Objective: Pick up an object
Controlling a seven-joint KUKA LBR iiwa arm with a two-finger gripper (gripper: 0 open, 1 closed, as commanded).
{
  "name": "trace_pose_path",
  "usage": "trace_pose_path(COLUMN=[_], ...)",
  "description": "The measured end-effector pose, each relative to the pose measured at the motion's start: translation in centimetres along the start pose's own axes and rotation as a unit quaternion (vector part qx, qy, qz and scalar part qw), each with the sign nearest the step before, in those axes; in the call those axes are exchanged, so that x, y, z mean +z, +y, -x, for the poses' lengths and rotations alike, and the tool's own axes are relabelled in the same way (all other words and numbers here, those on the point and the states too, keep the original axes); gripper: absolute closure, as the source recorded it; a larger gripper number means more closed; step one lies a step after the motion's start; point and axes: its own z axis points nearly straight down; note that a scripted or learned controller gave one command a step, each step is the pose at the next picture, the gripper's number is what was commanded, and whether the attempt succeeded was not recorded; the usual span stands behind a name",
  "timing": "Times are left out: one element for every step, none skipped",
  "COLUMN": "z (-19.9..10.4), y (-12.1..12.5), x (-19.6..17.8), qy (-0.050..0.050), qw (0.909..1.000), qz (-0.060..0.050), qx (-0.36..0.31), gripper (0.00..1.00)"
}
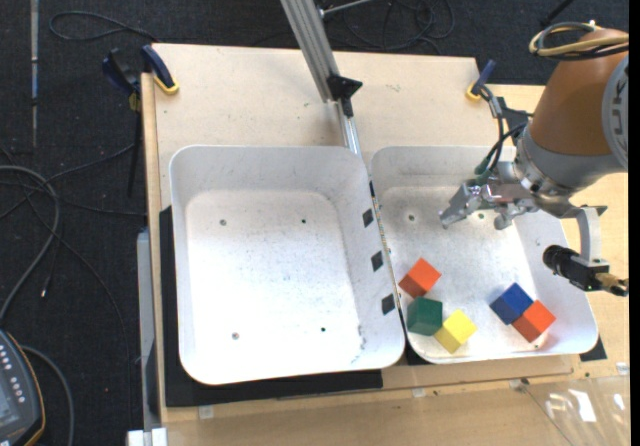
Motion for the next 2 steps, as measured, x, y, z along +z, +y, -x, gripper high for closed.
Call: trace_pose_path(z=[5.4, 7.5], y=[8.1, 10.5], x=[8.7, 8.7], qy=[-0.002, -0.007], qw=[1.0000, 0.9999], qz=[0.001, 0.014], qx=[0.001, -0.002], gripper=[0.00, 0.00])
